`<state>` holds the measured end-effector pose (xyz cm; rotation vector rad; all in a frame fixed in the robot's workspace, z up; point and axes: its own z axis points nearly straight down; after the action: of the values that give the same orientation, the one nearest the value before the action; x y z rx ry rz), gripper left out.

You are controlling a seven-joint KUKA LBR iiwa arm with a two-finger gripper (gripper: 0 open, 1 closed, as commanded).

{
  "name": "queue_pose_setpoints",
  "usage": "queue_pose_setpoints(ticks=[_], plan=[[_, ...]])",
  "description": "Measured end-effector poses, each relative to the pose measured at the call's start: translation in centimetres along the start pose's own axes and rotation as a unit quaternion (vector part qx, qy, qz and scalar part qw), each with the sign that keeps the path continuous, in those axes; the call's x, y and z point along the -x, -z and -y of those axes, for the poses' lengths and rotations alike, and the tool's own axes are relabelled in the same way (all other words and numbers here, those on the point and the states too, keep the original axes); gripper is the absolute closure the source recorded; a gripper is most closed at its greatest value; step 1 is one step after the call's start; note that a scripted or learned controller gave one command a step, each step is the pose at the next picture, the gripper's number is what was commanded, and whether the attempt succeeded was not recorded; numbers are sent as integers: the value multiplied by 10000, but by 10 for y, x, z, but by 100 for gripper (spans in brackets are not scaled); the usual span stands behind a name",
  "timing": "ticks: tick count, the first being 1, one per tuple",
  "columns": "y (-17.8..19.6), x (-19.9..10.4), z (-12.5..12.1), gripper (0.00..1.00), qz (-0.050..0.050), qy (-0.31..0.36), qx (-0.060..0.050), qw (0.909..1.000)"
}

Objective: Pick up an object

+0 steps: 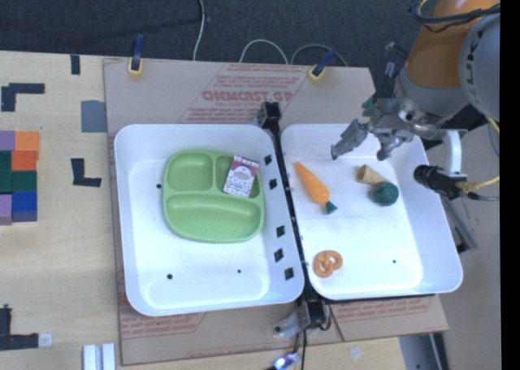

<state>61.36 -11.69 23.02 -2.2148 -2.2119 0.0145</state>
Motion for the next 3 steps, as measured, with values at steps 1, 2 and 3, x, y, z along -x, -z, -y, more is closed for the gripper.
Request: queue_pose_setpoints(ticks=[1, 2, 3], plan=[[8, 0, -2, 0, 7, 16, 64, 10000], [-56, 0, 3, 0, 7, 12, 38, 10000], [-115, -10, 4, 0, 6, 15, 41, 10000]])
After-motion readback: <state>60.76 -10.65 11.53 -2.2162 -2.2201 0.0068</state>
